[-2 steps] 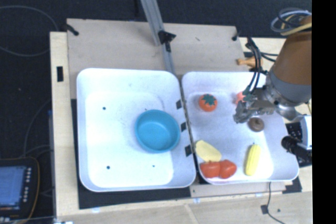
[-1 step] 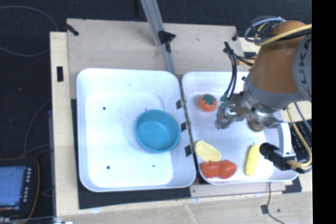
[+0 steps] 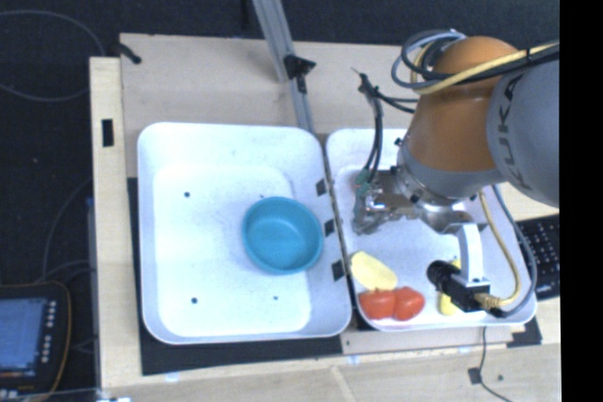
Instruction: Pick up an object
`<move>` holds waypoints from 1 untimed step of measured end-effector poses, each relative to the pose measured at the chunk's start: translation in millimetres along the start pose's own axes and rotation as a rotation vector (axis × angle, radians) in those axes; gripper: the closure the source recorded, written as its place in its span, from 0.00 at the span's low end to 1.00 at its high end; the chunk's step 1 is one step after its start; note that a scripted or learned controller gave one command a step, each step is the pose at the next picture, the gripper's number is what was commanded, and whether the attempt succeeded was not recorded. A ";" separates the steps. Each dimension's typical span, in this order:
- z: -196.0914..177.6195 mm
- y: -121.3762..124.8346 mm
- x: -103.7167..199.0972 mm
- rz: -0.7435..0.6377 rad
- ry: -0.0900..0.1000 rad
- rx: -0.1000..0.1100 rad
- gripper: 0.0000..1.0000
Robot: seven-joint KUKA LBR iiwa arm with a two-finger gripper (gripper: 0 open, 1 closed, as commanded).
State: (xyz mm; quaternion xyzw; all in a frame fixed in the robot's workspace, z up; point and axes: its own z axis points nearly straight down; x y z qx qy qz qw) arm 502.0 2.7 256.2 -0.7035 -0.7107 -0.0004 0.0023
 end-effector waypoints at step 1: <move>-4.8 -2.3 52.6 -0.001 -0.001 -0.004 1.00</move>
